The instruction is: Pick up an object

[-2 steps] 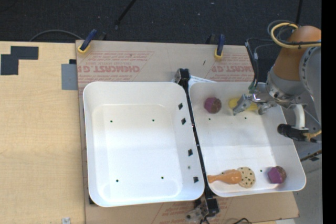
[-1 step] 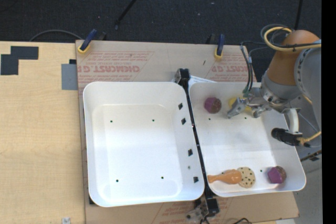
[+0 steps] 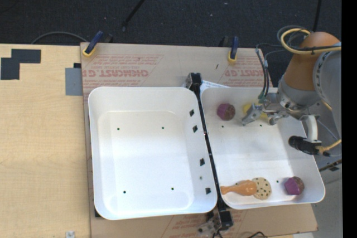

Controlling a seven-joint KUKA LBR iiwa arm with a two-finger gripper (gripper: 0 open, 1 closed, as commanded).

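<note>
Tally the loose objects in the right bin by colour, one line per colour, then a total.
Purple: 2, a ball at the far end and another purple object at the near end
Orange-tan: 1, a spotted paddle-shaped toy
Yellow: 1, a small piece by the gripper
Total: 4

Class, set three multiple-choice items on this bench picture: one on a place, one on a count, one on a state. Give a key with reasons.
1. Which bin holds the brush?
A. left bin
B. right bin
C. neither

2. How many purple balls lie in the right bin?
A. one
B. two
C. four

3. How does the far ball stand to the gripper?
A. clamped in it
B. apart from it, lying on the bin floor
C. balanced on top of it

Key:
1 B, it lies along the near wall of the right bin.
2 B, the far ball and a near ball by the near right corner.
3 B, white floor shows between ball and gripper.
</note>
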